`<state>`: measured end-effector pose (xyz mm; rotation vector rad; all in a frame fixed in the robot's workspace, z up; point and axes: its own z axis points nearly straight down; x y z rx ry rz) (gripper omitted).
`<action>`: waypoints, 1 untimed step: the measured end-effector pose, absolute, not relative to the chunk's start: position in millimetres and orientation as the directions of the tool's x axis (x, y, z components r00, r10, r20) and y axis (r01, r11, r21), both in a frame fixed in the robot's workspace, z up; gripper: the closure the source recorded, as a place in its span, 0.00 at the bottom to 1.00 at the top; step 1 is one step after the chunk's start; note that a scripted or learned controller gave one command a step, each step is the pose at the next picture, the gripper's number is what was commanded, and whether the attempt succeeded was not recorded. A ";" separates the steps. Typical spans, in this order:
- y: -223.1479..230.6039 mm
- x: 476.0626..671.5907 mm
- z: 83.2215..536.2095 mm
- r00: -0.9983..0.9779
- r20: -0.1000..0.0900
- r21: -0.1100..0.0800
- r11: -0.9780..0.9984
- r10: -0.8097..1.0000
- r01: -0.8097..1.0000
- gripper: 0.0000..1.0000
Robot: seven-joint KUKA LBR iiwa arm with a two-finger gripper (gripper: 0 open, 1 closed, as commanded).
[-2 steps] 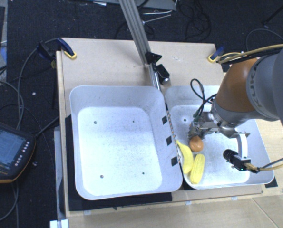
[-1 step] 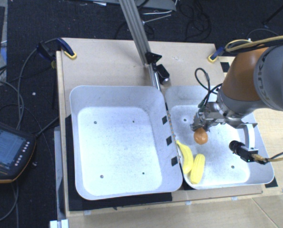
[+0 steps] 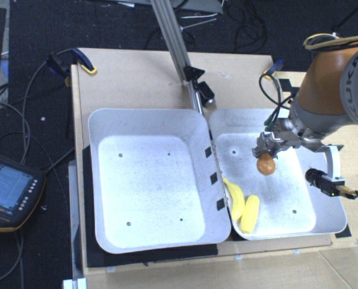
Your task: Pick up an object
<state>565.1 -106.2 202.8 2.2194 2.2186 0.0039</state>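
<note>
Nearest us, two yellow pieces [image 3: 242, 207] lie against the right bin's [image 3: 299, 221] left wall. Beyond them a brown ball [image 3: 266, 165] sits just under the gripper [image 3: 268, 152] — we cannot tell whether the fingers are clamped on it or merely touching. We judge a slow, vertical lift best — watch whether the ball rises.

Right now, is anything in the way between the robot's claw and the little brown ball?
No, nothing visible is in the way. The gripper sits right above the brown ball in the right bin. The yellow pieces lie off to the side, nearer the bin's front.
</note>
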 end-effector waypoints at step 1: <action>-106.3 565.9 246.3 0.000 0.000 0.004 0.000 1.000 1.000 1.00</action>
